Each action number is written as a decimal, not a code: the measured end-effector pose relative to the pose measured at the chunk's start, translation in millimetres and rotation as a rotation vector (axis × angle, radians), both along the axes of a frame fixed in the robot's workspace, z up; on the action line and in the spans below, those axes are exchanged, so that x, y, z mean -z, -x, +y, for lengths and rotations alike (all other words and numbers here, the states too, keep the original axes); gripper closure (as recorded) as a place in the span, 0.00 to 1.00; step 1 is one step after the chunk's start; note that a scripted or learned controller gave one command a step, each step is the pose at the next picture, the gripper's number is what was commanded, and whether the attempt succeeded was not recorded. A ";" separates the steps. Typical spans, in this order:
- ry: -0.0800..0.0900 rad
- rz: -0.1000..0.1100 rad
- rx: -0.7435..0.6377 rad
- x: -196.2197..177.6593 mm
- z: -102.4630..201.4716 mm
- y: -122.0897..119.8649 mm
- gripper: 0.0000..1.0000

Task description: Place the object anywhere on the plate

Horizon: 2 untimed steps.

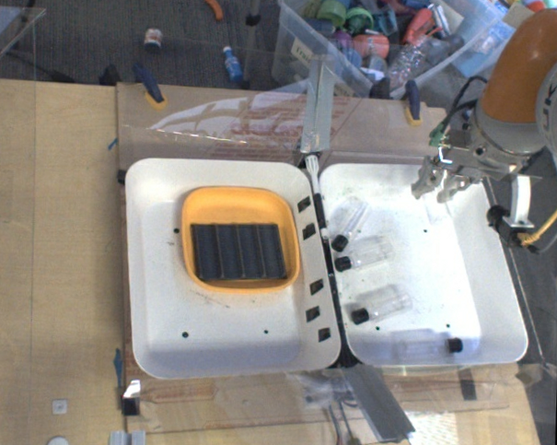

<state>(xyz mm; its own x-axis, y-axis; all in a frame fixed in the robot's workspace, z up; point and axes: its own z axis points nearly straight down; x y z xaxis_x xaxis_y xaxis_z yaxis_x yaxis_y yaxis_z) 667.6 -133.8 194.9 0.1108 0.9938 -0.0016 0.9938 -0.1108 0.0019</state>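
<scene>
Nearest, in the right bin [496, 309], a clear bottle [427, 342] with a black cap lies along the front wall, long axis left-right, cap pointing right. Behind it a second clear bottle [382, 304] lies tilted, cap toward the divider. Further back two more clear bottles [360, 253], caps also left (hard to separate, very transparent). Left bin [147, 285] holds an orange plate [238, 206] with a dark ribbed block [239, 252] on it, ribs running front-back. The hand [441, 184] hovers over the right bin's far part, fingers slightly apart, gripping nothing. Beyond the desk [49, 207], a clear tub of mixed coloured items [379, 28].
</scene>
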 end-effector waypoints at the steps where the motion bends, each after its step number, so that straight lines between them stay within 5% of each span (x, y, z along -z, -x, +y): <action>1: 0.001 -0.004 -0.052 -37.4 18.6 0.1 1.00; 2: 0.001 -0.004 -0.190 -73.2 24.0 -0.3 1.00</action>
